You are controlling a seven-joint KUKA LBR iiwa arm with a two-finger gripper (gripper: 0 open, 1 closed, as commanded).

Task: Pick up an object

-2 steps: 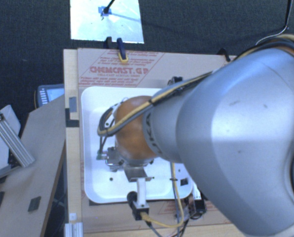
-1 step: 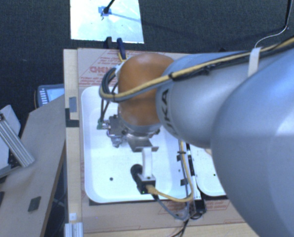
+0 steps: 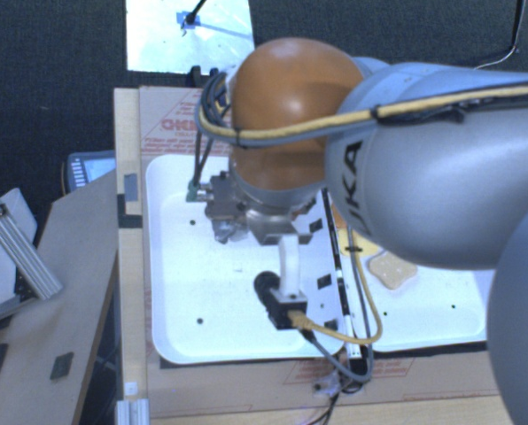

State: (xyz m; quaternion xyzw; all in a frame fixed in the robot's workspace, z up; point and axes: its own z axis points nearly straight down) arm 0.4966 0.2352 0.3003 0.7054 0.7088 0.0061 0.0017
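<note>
A flat tan object (image 3: 393,271) lies in the right bin (image 3: 441,324), near its left side, partly covered by the arm. My gripper (image 3: 226,228) hangs low over the left bin (image 3: 171,264), in its back-middle part, under the orange wrist band (image 3: 286,104). The grey metal gripper body is seen from above and its tips are hidden. No object shows under or beside it on the white bin floor. The big grey arm link covers most of the right bin.
Both bins rest on a cardboard sheet (image 3: 166,122). A white paper sheet (image 3: 189,20) lies behind them. A wooden bench edge and an aluminium rail (image 3: 16,246) stand to the left. A yellow cable (image 3: 366,312) loops down over the divide between the bins.
</note>
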